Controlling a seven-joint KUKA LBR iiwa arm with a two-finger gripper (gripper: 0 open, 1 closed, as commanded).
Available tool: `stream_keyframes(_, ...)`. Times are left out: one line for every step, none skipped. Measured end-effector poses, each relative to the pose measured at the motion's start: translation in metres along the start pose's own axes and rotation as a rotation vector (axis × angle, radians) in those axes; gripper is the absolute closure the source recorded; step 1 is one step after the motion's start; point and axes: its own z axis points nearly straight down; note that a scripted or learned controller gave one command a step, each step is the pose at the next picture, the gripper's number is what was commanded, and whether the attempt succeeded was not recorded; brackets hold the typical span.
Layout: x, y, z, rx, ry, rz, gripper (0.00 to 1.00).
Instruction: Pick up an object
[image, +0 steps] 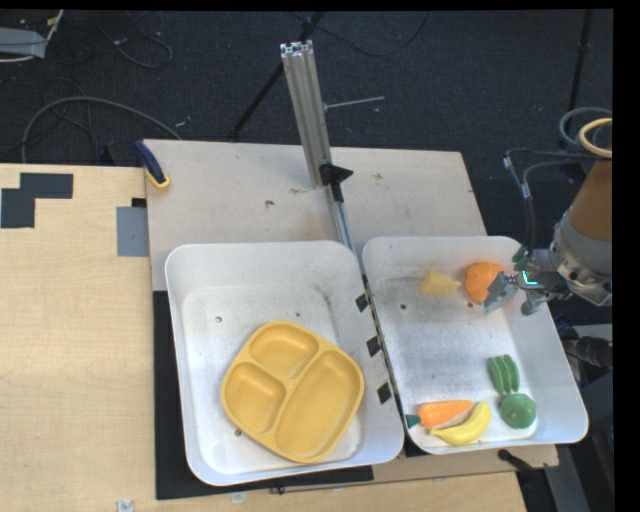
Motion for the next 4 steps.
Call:
stream_keyframes(0.0,0.001,-0.001,-0.003,-0.001,0.0,0.0)
stream_keyframes(-0.009,-0.002,0.048,0.003,0.001,0.0,0.0)
stream_keyframes(-0.013,-0.003,0.093,0.002,0.001,0.0,0.0)
stream_keyframes(-0.014,0.0,0.112,-0.006,0.0,0.0,0.0)
